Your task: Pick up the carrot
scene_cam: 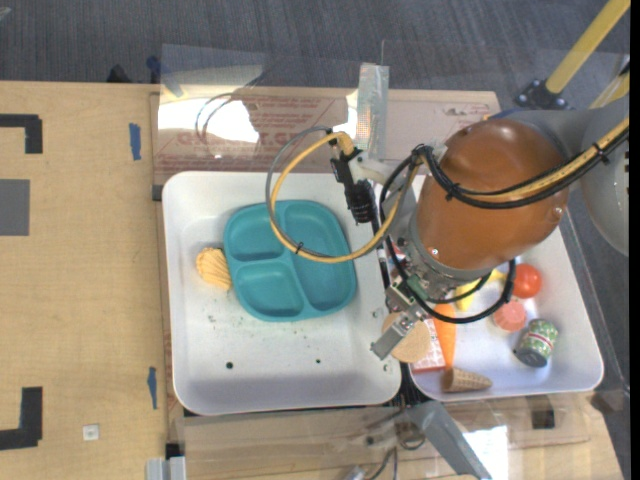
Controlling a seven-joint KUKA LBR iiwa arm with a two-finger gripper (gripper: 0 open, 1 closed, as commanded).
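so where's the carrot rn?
Carrot is in the right bin, near its left edge, just below the gripper, beside the ice cream cone.

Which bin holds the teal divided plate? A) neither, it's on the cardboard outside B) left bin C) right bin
B: the teal divided plate lies inside the left bin, with a small tan shell-shaped item at its left edge; the right bin has the carrot and other toy food.

From here I see the arm (490,203) covering most of the carrot (447,340), and I can't make out the gripper's (398,330) fingers.
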